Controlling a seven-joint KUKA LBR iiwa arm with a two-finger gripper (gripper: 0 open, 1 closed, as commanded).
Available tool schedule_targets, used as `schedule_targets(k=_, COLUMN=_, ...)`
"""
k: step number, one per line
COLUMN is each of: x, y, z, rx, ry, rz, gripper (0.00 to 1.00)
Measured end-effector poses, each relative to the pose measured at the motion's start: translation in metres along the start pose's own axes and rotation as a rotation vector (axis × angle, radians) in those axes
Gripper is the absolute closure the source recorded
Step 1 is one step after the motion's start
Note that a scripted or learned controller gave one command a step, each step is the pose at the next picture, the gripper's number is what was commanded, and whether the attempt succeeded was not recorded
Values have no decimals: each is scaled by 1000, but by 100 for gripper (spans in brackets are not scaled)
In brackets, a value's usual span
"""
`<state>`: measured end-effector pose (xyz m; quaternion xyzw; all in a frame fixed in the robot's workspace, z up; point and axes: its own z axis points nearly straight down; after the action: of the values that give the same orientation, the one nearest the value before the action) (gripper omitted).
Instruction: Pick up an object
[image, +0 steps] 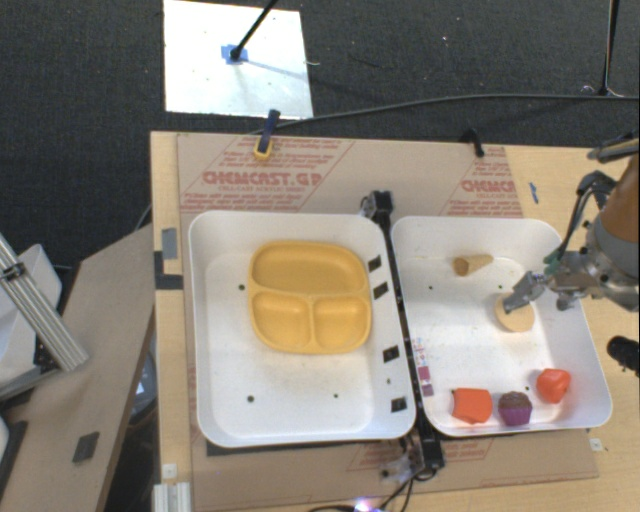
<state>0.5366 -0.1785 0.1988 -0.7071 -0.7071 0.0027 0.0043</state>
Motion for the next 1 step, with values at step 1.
schedule_targets(k=1, x=0, y=3, z=-6, rx=-11, ry=-3, rz=-3, gripper=0)
